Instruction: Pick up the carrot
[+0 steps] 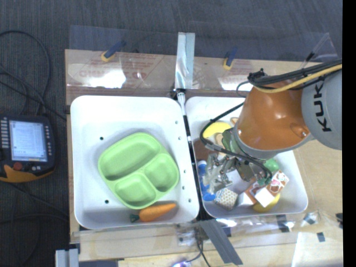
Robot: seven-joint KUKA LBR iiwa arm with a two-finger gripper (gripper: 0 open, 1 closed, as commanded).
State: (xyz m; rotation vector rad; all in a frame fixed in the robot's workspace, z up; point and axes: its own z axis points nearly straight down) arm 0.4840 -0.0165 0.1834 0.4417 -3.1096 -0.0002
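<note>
Pincer [225, 174] apparently over right-bin clutter; carrot [157, 211] lies left-right, leafy end left.

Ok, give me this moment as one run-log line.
arm: over right bin | gripper: among clutter, fingers unclear | carrot: left bin, front edge, beside green plate, not held
</note>
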